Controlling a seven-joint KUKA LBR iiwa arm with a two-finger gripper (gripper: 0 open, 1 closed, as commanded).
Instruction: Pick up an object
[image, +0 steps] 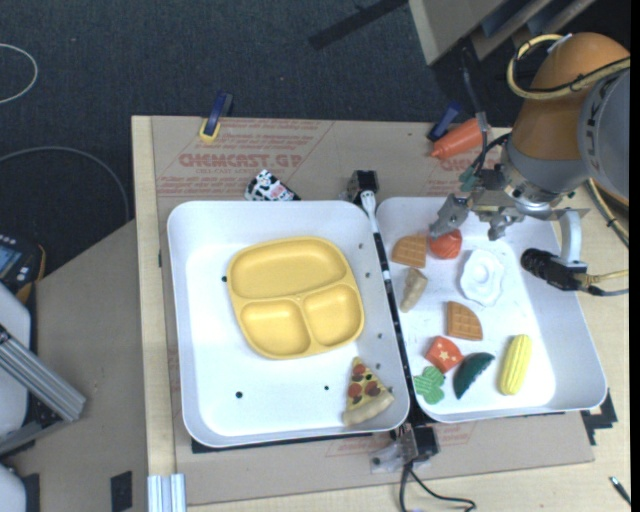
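My gripper hangs over the back of the right bin, open, with nothing between its fingers. A red tomato lies just below the left fingertip, beside it rather than in the grip. A white fried egg lies a little in front of the gripper. Also in this bin are an orange bread piece, a beige piece, a waffle wedge, a red strawberry, a green broccoli, a dark green cucumber and a yellow corn cob.
The left bin holds a yellow divided plate and a pizza slice at its front right corner. Behind the bins lie a black-and-white toy, a blue-yellow clamp and an orange object.
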